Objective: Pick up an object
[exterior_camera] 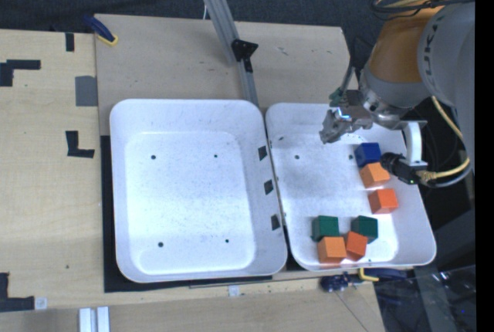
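Camera view. A pale wooden bench (185, 52) is lying over a dark carpeted floor, its left part carrying black tape marks and 1 grey patch. A blue and yellow clamp (100, 28) is sitting at the bench's upper left corner. A grey metal bar (220, 2) is slanting down from the top edge to a black bracket just above the seam between the bins.

2 shallow white bins with rounded corners are sitting side by side on a black mat. The left bin (189, 188) is showing a smooth, faintly scuffed floor with 4 small dark dots. The right bin (309, 168) is holding 7 small matte cubes, all in its right and lower parts: a blue cube (369, 152) touching an orange cube (375, 174) below it, another orange cube (384, 201) just under those, then a lower cluster of a green cube (326, 226), a second green cube (364, 226), an orange cube (333, 249) and a red-orange cube (356, 245).

The arm, grey with an orange band (401, 45), is reaching in from the right. The gripper (336, 124) is hanging over the right bin's upper part, up and left of the blue cube and apart from it. Nothing is showing between its tips; whether they are spread or pressed together, cannot tell.
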`<state>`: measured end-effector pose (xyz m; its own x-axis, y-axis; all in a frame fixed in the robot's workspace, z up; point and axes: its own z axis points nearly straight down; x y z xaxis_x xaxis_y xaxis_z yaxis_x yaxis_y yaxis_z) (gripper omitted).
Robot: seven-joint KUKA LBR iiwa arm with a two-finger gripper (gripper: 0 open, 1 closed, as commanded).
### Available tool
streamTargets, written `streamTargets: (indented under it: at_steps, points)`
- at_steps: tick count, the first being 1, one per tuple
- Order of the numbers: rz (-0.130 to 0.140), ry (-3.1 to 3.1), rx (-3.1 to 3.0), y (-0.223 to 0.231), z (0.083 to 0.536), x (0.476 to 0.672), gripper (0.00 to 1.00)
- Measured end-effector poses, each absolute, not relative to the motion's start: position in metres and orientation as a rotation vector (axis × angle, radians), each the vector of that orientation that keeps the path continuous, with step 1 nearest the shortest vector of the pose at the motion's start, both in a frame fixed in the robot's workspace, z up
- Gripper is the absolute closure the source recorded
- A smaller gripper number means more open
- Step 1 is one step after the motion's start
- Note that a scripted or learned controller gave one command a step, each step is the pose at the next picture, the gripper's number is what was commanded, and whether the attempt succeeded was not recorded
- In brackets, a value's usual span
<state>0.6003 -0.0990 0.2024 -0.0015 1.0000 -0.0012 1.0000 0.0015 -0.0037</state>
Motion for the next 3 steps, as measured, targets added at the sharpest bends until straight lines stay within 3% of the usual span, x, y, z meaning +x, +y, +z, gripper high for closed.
streamTargets:
  at_steps: [1,3]
  points:
    - [0.0,-2.228,-2.214,-0.043,0.212,0.589,1.0]
    - [-0.002,-2.229,-2.21,0.071,0.225,0.596,1.0]
